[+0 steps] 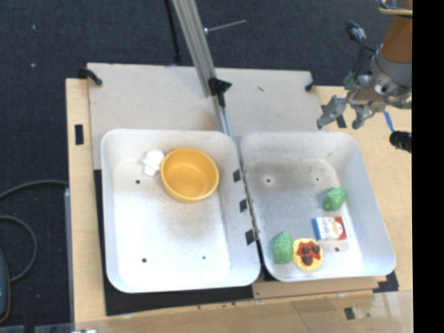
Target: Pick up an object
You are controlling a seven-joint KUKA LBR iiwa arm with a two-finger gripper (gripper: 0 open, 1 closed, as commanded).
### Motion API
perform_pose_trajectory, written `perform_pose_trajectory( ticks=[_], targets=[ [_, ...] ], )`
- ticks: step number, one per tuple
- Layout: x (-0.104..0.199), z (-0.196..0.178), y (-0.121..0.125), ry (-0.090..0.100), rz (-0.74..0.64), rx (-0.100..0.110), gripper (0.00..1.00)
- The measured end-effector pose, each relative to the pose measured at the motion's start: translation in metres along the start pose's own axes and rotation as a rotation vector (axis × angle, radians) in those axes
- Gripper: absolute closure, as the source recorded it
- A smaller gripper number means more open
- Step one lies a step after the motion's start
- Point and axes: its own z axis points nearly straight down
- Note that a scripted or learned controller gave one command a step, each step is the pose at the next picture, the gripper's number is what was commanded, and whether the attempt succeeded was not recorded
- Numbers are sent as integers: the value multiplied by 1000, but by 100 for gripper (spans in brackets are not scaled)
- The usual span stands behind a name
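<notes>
- The arm point(394, 44) enters from the upper right, its orange band showing above the grey wrist.
- The gripper point(345, 118) hangs above the bench surface just beyond the far right corner of the right bin point(374, 200), outside its rim.
- Its 2 fingers are spread apart with nothing between them; the gap looks fairly wide.
- The right bin holds 4 small objects, all toward its near right part.
- A green object point(334, 198) lies near the right wall, about midway along the bin.
- A small white carton with red and blue print point(329, 228) lies just below that green object, close to it but apart.
- A second green object point(282, 248) sits near the front edge, toward the wall shared with the left bin.
- A round yellow piece with dark red bits on top point(308, 253) lies just beside the second green object, between it and the carton.
- The left bin point(173, 255) holds a yellow bowl point(190, 175), upright, in its far half.
- A small white object point(152, 161) touches the bowl's left rim.
- A slanted metal rail point(198, 44) runs from the top edge down to the gap between the 2 bins.
- All 4 objects in the right bin lie well apart from the gripper.
</notes>
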Motion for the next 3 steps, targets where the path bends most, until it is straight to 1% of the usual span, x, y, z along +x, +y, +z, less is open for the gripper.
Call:
perform_pose_trajectory(
  ticks=[1,2,3],
  targets=[
    [-1,0,0,-1,-1,1,0],
    [2,58,-2,-2,-2,-1,0],
    [-5,103,-10,0,4,3,0]
  ],
)
